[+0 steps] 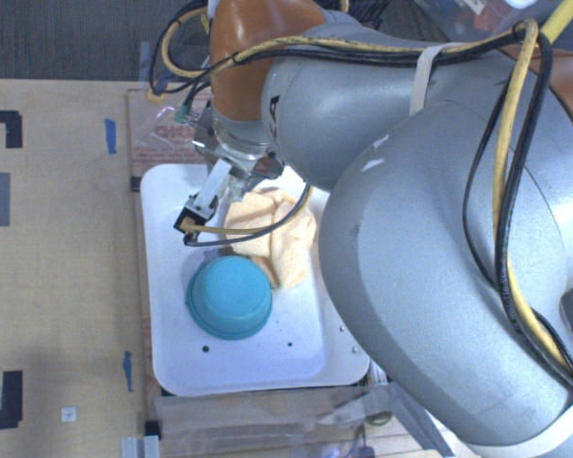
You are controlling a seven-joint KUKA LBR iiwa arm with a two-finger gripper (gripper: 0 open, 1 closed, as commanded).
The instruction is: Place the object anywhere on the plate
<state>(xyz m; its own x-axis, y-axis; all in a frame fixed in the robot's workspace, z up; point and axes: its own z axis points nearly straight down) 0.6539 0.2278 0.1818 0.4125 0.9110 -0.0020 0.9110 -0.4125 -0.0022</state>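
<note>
A round blue bowl (231, 297) stands upside down in the white bin (167, 351), near the bin's middle. Just behind it lies a pale yellow, crumpled-looking thing (285, 241), partly hidden under the arm. My gripper (231, 197) hangs low over the far left part of that yellow thing, a little behind the blue bowl. The wrist and its fittings hide what is under the gripper. No object can be seen held.
The big grey arm (439, 208) covers the right half of the view and the bin's right side. Left of the bin is bare tan bench (57, 256) with blue tape marks. Cables hang behind the bin's far edge.
</note>
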